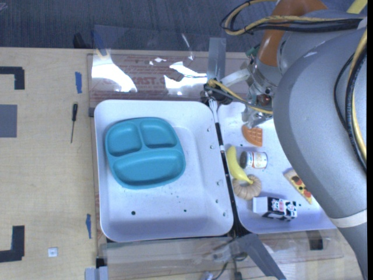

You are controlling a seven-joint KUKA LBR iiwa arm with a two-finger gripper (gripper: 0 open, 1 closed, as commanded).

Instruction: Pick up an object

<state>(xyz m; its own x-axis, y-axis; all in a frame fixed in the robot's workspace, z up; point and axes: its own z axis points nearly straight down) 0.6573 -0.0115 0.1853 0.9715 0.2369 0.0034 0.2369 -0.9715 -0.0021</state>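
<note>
wooden bench (41, 174); pincer (252, 120) over orange piece (253, 136), grip unclear; can (256, 160) label unreadable.

Teal divided plate (144, 151) in a white bin (198, 214); yellow banana (236, 163) (orange slice (253, 136) nearby).

So the right bin (256, 217) has the pickable stuff. There's an orange wedge-looking piece (253, 135) near the back, a yellow banana (235, 163) lying along the bin's left wall, and a small can (256, 160) on its side just beside it. A tan ring-shaped thing (247, 188) touches the banana's lower end. Below that, a black-and-white box (277, 206) lies flat, and a yellow-orange strip (297, 185) sits further right.
</note>
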